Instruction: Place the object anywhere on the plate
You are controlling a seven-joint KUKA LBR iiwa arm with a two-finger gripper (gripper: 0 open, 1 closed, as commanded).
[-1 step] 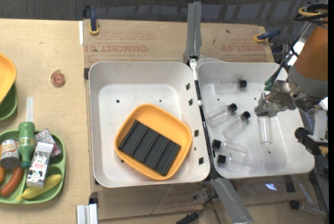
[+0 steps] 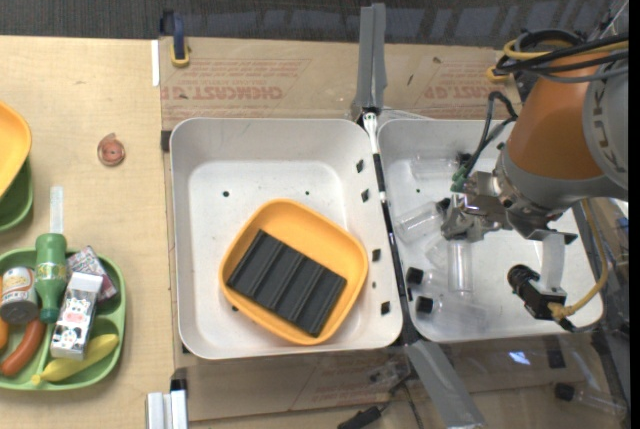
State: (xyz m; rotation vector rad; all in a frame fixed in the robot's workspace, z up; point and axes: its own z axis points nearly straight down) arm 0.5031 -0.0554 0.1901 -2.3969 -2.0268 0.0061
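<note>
The object, a black ridged slab (image 2: 285, 284), lies flat on the yellow plate (image 2: 345, 252) in the left bin (image 2: 200, 177), its long axis running from upper left to lower right. Bare plate rim shows all round it. The gripper (image 2: 458, 217) hangs over the right bin (image 2: 480, 312); whether it's open or closed, I can't tell.

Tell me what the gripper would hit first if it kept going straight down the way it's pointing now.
Probably the floor of the right bin. The gripper points down into it, near some clear plastic items, so it might touch those first; depth is hard to judge.
</note>
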